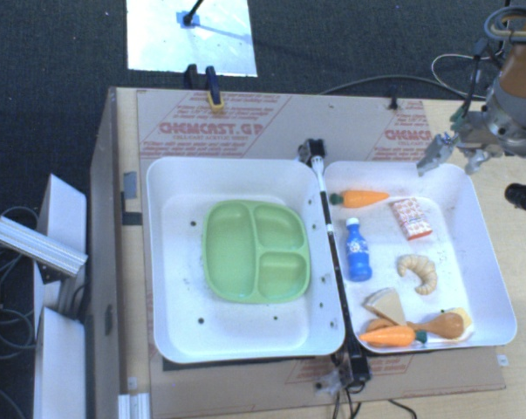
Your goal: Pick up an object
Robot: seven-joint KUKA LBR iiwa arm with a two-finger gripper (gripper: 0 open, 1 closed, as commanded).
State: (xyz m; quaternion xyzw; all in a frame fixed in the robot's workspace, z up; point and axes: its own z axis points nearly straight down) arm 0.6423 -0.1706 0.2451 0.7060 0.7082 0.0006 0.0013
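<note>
The right bin [494, 273] holds several toy foods: an orange carrot [364, 199] at the back, a red and white packet [411, 218], a blue bottle [357, 250], a croissant [420, 271], a tan wedge [386, 305], a second carrot [393, 336] and a drumstick [442, 326] at the front. My gripper [453, 157] hangs over the bin's far right corner, above and to the right of the packet. It is open, with nothing between its fingers.
The left bin [180, 199] holds a green divided plate [256, 251]. A black divider bar [328, 234] runs between the bins. Cables trail across the bench behind the right bin.
</note>
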